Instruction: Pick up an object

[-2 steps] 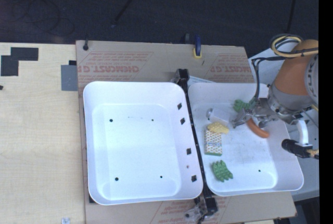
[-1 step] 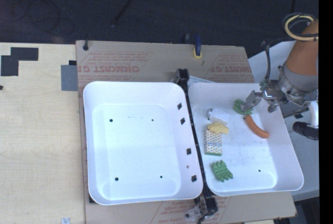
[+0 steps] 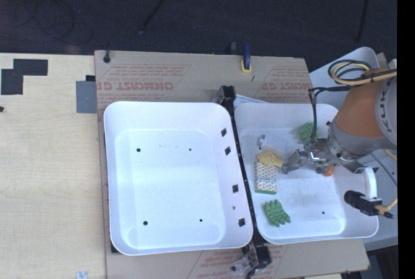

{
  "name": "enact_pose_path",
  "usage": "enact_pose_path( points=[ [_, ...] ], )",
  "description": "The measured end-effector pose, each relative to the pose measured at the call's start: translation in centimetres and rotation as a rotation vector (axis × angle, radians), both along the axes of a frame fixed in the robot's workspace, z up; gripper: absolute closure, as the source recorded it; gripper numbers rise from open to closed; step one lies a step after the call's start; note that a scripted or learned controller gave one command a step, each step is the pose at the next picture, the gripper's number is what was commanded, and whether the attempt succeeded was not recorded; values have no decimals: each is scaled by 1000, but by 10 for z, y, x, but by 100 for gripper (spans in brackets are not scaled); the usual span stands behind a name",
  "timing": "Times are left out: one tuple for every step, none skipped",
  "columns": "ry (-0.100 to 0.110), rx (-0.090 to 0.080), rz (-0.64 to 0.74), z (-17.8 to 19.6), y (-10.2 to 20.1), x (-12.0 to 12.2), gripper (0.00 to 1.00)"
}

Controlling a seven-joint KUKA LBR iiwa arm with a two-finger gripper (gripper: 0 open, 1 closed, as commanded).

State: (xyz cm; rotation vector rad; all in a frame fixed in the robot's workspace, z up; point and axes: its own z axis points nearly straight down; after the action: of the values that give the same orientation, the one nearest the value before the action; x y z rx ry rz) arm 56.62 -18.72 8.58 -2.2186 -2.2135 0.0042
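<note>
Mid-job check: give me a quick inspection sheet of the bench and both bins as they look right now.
Surface: two shallow white bins on cardboard; left bin, right bin.
Job's things: in right bin, yellow block, pale dotted rectangular pad, green ridged piece, green piece near the arm.
Clutter: nothing seen.
Grippers: gripper low over right bin, beside yellow block; finger state unclear.
Cables: yellow-black coil by the arm.
Surroundings: blue-yellow clamp on the cardboard's far edge.

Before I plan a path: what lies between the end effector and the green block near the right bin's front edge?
In the camera view, bare white bin floor separates the end effector from the green block; the checkered pad sits just left of that line.
</note>
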Motion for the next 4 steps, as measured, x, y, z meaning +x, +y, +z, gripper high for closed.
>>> enact_pose_path(
  points=[
    [-4, 4, 4, 8, -23, 25, 0],
    [-7, -3, 6, 18, 4, 46, 0],
    [-15, -8, 2, 113, -28, 65, 0],
    [-2, -3, 6, -4, -24, 75, 0]
  ],
)
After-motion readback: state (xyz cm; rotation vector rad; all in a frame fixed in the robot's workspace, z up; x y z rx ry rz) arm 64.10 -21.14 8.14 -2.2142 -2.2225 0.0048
